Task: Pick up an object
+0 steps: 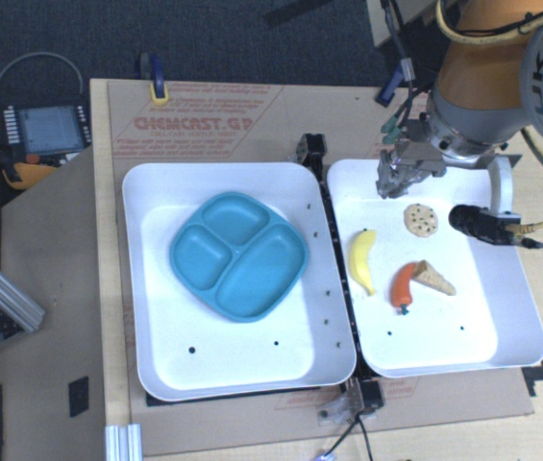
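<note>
The right bin (502, 344) holds a yellow banana (361, 261), a round chocolate-chip cookie (421, 221), a red pepper (402, 286) and a tan wedge of bread (435, 279) touching the pepper. My gripper (391, 186) hangs over the bin's far left part, just up and left of the cookie and above the banana's top end. I see nothing held between its fingers.
The left bin (156, 344) carries a blue divided plate (239, 255) in its middle. A black divider with clamps (311, 149) runs between the bins. A black cylinder (482, 224) with a cable sticks out over the right bin's right side. Cardboard lies under both bins.
</note>
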Tool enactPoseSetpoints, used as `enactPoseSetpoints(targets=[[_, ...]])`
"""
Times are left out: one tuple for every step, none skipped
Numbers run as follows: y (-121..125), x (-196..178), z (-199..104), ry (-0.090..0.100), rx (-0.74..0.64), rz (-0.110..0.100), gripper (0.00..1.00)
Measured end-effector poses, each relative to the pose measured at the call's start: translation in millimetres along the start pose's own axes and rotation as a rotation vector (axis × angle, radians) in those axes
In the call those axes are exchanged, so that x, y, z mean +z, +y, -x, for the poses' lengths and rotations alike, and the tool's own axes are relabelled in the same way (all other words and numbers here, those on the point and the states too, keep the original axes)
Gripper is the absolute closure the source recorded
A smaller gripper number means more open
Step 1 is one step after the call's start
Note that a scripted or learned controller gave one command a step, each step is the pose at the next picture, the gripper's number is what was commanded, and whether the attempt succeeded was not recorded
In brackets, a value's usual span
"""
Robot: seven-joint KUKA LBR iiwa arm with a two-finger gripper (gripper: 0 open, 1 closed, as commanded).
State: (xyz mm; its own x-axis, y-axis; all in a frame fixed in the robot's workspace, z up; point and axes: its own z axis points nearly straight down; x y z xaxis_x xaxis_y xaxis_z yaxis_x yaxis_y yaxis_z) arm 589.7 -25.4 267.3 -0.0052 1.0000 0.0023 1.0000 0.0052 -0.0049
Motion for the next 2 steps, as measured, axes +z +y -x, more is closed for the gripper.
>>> enactPoseSetpoints(targets=[[-3, 11, -57, -0.001, -0.001, 0.001, 1.0], [-1, 21, -107, -0.002, 0.002, 0.001, 1.0]])
